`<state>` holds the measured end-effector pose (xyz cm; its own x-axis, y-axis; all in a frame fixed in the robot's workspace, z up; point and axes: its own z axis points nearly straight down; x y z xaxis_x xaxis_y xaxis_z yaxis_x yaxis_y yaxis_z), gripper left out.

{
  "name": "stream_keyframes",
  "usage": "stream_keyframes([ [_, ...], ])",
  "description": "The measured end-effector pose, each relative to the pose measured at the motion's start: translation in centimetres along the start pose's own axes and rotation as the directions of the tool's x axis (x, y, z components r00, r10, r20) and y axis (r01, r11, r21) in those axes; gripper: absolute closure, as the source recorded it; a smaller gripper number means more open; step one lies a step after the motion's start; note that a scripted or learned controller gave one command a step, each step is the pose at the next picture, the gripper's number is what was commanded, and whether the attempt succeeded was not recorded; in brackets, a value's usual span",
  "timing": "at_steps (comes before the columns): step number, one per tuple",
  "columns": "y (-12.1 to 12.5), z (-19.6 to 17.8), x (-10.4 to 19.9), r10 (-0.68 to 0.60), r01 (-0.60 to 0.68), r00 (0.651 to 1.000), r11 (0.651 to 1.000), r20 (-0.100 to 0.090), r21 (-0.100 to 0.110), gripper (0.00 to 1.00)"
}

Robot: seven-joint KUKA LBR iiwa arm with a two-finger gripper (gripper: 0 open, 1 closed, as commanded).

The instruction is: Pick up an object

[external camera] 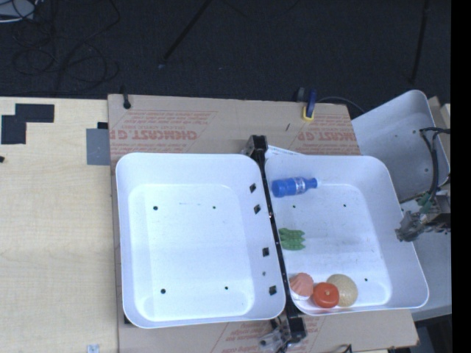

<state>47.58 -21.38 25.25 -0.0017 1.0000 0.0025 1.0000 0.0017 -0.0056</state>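
Observation:
The right bin (401, 271) holds a blue bottle (294, 187) lying on its side near the far left corner. A small green item (291, 239) lies by the left wall. A pale pink piece (301, 284), a red round item (326, 295) and a tan round item (344, 289) cluster at the near wall. My gripper (418, 223) sits just outside the bin's right rim, away from all of them, with nothing seen in it.
The left bin (129, 234) sits beside the right one, with a black divider (268, 226) between them. Both rest on a cardboard sheet (184, 123). The grey arm body (401, 138) rises at the far right. A blue and yellow clamp (310, 103) stands at the back.

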Motion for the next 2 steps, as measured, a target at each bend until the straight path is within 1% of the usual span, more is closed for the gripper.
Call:
stream_keyframes([
  [2,0.01,-1.87,-0.10,-0.007,0.007,1.000,1.000,-0.001,0.003,1.00],
])
